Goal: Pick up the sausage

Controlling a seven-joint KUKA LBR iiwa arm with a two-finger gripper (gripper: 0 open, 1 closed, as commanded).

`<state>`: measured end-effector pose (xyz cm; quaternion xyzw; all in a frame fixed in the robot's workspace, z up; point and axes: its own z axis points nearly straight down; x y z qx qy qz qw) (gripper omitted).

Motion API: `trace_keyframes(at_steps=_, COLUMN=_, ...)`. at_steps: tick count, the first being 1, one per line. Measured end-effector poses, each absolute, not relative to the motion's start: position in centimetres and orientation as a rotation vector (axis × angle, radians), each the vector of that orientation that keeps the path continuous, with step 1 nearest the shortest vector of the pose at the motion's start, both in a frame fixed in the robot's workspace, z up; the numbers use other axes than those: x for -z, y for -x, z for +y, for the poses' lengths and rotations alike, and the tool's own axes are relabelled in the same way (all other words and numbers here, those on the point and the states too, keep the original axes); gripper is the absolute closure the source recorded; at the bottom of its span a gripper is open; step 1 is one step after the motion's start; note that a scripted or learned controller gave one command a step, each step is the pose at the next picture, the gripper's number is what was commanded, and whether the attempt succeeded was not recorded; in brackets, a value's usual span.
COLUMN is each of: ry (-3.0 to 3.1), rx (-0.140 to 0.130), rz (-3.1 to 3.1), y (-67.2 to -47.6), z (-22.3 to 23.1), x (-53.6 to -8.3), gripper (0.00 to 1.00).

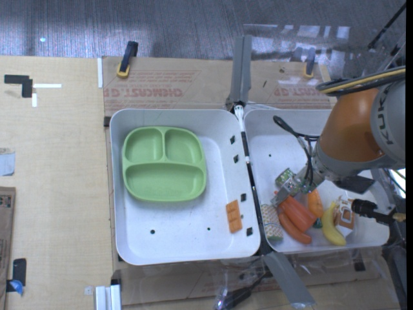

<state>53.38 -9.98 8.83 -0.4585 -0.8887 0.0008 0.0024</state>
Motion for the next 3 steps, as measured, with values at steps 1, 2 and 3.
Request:
trace_keyframes(at_steps=1, ry=1.448, rx=0.001, rz=-2.787, y=-53.6, z=-10.2, x=-9.8, gripper=1.00)
trace_keyframes(at_steps=2, ry=1.447, rx=0.001, rz=-2.787, y=-53.6, z=-10.2, x=-9.8, gripper=0.00)
trace_keyframes(at_steps=3, ry=1.503, rx=-0.003, rz=-2.752, y=-48.4, z=-10.3, x=-8.8, gripper=0.00)
